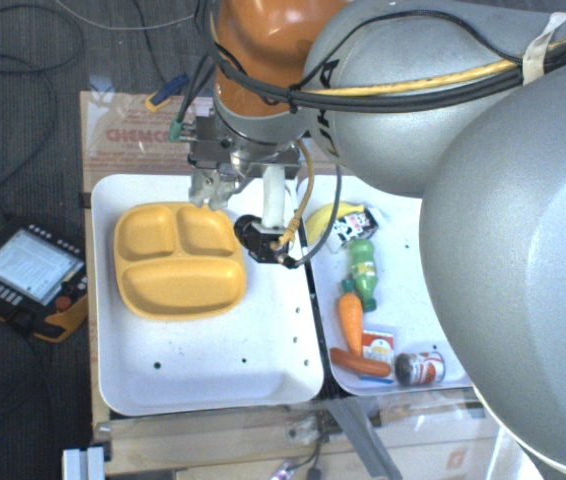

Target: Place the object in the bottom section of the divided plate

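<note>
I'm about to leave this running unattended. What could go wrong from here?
1. The gripper sits by the yellow divided plate's top edge, away from its large bottom section; a release here would likely miss it.
2. The carrot, green bottle and can lie in the right bin, so the arm may be carrying nothing.

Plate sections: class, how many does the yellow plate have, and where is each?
3. On the plate, a small left section and a small right section lie side by side at the far edge; a wide section spans the near edge. None seems hidden.
</note>
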`<state>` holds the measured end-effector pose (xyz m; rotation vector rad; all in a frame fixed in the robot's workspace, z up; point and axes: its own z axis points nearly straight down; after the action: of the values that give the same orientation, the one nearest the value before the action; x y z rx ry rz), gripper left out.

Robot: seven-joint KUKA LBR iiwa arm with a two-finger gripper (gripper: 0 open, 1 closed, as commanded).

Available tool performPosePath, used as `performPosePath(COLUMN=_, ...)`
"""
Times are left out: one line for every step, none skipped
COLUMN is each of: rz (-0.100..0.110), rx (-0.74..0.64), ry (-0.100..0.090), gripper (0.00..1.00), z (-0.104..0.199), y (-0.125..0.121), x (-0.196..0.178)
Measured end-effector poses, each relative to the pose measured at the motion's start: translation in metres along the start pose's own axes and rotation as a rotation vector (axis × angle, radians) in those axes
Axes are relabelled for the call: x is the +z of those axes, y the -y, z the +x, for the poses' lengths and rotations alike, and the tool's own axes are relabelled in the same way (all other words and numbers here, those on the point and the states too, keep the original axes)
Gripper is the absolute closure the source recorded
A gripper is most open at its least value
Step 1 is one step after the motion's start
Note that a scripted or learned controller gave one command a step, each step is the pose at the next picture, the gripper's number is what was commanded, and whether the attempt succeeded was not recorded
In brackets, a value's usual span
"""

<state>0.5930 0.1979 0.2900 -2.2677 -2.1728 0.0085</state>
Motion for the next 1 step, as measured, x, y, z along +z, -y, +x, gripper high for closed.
performPosePath(rz=0.001, rx=0.544, ry=0.002, gripper=1.00, z=0.0367, y=-0.0085, x=0.0351)
